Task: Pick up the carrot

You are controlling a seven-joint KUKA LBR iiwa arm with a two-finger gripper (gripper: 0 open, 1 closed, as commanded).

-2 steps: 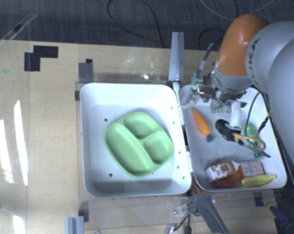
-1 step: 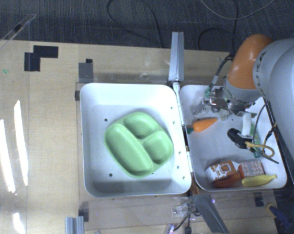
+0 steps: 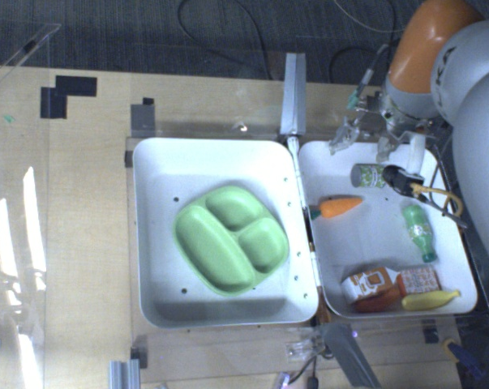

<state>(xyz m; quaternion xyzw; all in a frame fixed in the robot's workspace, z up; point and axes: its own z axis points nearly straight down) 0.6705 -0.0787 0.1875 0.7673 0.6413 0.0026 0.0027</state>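
Note:
The carrot [image 3: 340, 207] is orange with a small green end. It lies on its side near the left wall of the right bin [image 3: 468, 259], about mid-depth. My gripper [image 3: 363, 143] hangs over the far edge of that bin, up and to the right of the carrot and well apart from it. Its two fingers [image 3: 340, 142] stand apart, open, with nothing between them.
A green divided plate [image 3: 231, 238] lies in the left bin [image 3: 155, 217]. The right bin also holds a small bottle with a dark cap [image 3: 371, 174] just beyond the carrot, a green bottle [image 3: 418, 231], a carton [image 3: 371, 284], a small box [image 3: 420, 279] and a banana [image 3: 430, 300] at the front.

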